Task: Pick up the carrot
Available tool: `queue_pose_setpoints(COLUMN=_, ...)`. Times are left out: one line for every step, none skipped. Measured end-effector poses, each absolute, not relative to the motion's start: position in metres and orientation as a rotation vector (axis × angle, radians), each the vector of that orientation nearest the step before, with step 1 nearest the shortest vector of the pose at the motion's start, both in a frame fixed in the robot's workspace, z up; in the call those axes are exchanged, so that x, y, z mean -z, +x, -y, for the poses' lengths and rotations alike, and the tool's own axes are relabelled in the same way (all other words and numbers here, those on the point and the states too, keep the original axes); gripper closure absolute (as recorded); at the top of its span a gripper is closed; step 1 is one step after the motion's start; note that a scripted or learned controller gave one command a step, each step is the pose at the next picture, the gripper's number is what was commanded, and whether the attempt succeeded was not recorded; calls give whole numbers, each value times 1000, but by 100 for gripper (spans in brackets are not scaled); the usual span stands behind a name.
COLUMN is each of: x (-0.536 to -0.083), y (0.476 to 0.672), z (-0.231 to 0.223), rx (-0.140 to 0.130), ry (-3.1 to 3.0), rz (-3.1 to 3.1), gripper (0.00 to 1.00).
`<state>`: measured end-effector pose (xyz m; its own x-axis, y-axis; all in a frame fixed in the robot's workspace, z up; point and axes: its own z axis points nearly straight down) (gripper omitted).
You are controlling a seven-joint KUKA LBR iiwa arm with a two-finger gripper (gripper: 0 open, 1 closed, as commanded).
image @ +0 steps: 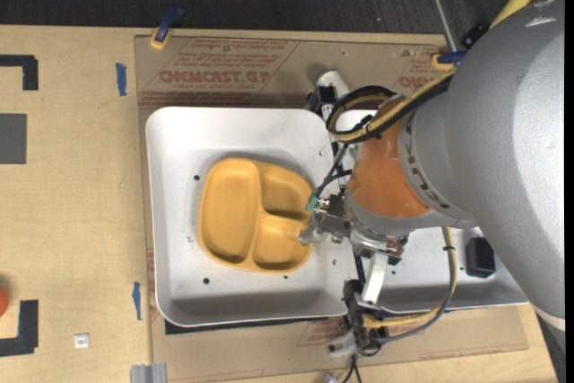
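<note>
Carrot first, and I cannot tell where it lies: the arm (pixel 502 130) hangs across most of the right bin (pixel 429 284) and covers what sits under it. Down at the wrist, the gripper (pixel 327 220) hovers over the seam between the two bins, right at the right-hand edge of the yellow dish (pixel 235 209); whether it is apart, together or clamped on anything, I cannot tell from this angle. Above it sits the orange band (pixel 381 179), with black and yellow cables (pixel 359 108) looping over its top. The yellow dish lies flat in the left bin (pixel 175 148), divided into three compartments, one large on the left and two smaller on the right. A small black object (pixel 480 256) rests in the right bin beside the arm. Both bins sit on a cardboard sheet (pixel 215 72) with red lettering, a blue and yellow clamp (pixel 166 25) at its top left corner. Far left, a small red-orange shape (pixel 3 301) is cut by the frame edge, well apart from the bins.
</note>
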<state>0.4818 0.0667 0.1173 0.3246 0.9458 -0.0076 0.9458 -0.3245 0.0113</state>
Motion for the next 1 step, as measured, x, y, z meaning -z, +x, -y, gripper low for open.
queue_pose_setpoints(x=-126, y=480, z=-58, rx=18, ry=2548, rz=-1798, gripper=100)
